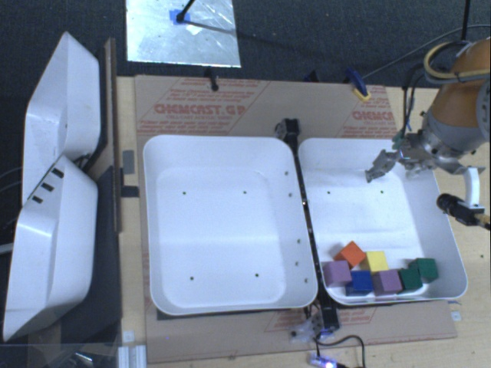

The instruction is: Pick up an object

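Several small coloured blocks lie bunched along the front edge of the right bin point(383, 205): an orange one point(353, 253), a yellow one point(377, 261), two purple ones point(336, 272) point(387, 281), a blue one point(359, 282) and a green one point(423, 269). My gripper point(393, 167) hovers over the back right part of that bin, well behind the blocks. It is open, and nothing sits between its fingers point(376, 167).
The left bin point(222, 221) lies beside the right one, divided from it by a dark strip point(307, 221). A shiny metal sheet point(182, 21) lies at the back. White covers point(54, 182) stand at the far left. Cables point(460, 205) hang by the arm.
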### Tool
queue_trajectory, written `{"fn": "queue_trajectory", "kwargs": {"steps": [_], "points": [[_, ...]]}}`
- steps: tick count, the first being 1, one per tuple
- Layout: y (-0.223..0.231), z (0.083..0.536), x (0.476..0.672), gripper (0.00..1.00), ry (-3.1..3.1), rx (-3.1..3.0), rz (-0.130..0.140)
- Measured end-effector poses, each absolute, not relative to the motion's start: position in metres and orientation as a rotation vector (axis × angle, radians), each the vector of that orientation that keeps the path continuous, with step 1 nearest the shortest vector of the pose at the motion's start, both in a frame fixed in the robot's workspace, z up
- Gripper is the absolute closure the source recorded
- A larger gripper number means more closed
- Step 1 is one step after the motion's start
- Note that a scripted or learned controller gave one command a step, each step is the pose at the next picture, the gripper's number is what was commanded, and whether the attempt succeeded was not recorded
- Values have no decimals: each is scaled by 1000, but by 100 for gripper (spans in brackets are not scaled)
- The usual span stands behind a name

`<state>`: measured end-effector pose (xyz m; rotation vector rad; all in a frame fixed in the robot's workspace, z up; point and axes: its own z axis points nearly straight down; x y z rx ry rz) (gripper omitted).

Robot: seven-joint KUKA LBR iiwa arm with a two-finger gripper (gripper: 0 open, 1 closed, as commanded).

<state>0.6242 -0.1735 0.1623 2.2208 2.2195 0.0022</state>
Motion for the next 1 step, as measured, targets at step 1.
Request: {"fn": "queue_trajectory", "kwargs": {"steps": [1], "points": [[-182, 259, 634, 0, 2309, 2118, 7]]}}
